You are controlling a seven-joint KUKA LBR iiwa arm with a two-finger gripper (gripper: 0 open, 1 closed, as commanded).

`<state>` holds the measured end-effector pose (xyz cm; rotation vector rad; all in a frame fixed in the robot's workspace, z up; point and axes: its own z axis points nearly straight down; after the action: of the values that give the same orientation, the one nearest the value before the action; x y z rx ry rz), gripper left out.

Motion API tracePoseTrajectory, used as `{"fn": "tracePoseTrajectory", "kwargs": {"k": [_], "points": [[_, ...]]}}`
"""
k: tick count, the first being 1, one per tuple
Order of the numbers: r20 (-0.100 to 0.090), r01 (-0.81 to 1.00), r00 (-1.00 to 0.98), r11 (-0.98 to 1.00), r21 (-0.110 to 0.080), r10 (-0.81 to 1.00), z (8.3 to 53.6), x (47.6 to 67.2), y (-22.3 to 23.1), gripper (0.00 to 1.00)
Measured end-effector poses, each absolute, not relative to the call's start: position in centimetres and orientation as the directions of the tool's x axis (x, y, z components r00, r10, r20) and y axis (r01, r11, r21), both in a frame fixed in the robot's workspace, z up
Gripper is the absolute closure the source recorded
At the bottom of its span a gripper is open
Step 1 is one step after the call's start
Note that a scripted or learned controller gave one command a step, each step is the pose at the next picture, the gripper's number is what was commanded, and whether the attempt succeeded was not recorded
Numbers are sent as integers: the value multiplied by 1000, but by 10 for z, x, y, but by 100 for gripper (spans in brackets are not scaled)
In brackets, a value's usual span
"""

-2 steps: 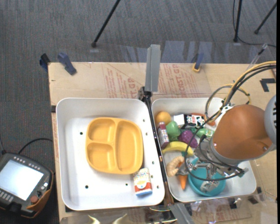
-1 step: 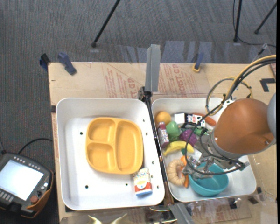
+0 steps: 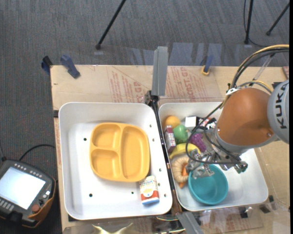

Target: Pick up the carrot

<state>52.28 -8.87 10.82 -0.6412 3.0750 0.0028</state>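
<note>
The carrot (image 3: 184, 172) is a thin orange piece in the right bin's (image 3: 256, 179) front left part. It lies between a tan ring-shaped pastry (image 3: 177, 165) and a teal bowl (image 3: 208, 187), and most of it is covered. My gripper (image 3: 199, 164) hangs low over this spot, directly right of the carrot and above the bowl's rim. The orange wrist band and grey arm sit above it and hide much of the bin's middle.
Crowded around the carrot are a banana (image 3: 182, 150), purple grapes (image 3: 198, 141), a green fruit (image 3: 180, 134), an orange (image 3: 172, 122), a pink can (image 3: 169, 136) and a white box (image 3: 190, 122). The left bin (image 3: 73, 179) holds a yellow divided plate (image 3: 120, 151) and a small carton (image 3: 149, 190).
</note>
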Motion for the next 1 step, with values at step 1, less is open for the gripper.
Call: {"fn": "tracePoseTrajectory", "kwargs": {"k": [1], "points": [[-2, -112, -994, 994, -1, -112, 97, 546, -91, 100]]}}
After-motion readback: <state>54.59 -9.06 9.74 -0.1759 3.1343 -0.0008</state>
